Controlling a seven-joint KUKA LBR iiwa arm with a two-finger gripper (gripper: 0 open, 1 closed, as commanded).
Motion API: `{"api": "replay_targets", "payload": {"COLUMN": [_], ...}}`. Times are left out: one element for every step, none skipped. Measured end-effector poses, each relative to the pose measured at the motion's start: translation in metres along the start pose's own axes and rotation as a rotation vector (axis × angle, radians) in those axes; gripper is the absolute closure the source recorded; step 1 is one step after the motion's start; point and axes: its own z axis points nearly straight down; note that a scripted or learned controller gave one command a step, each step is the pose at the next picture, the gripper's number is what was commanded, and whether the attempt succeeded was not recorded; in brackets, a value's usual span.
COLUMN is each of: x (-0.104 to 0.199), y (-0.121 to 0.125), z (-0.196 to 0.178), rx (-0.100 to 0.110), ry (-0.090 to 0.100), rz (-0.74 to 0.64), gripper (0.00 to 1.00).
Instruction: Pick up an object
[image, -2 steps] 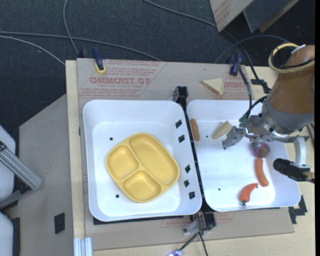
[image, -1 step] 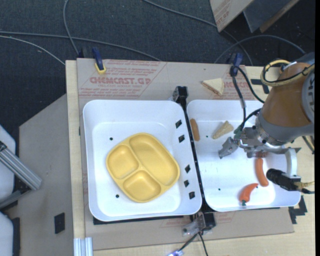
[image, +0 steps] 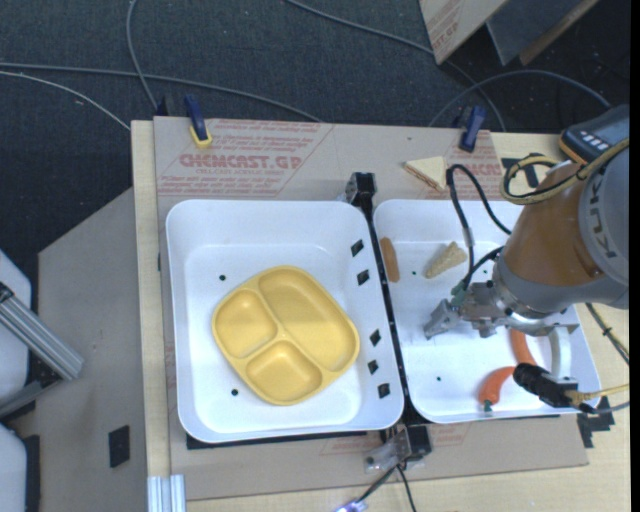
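Camera view: fingers (image: 437, 325) spread apart, holding nothing, near a tan wedge-shaped object (image: 445, 261) in right bin (image: 420, 400).

Bright, even overhead light, white bins (image: 190, 300) nearly glaring, soft shadows, detail slightly soft, perhaps from low resolution.

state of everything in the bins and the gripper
yellow tray: right way up in the left bin, compartments bare
gripper: low over the right bin, nothing visible between its fingers
brown stick: lying flat by the right bin's left wall
tan wedge: lying loose near the bin's top
orange carrot: lying near the bin's bottom edge, beside the arm
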Motion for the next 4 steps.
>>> {"api": "replay_targets", "payload": {"x": [0.001, 0.001, 0.0, 0.009], "y": [0.0, 0.001, -0.002, -0.003], "z": [0.024, 0.012, -0.031, -0.079], "rx": [-0.004, -0.008, -0.013, -0.013], "ry": [0.0, 0.0, -0.004, -0.003], "rz": [0.0, 0.0, -0.001, -0.002], "gripper": [0.0, 1.0, 1.0, 1.0]}}
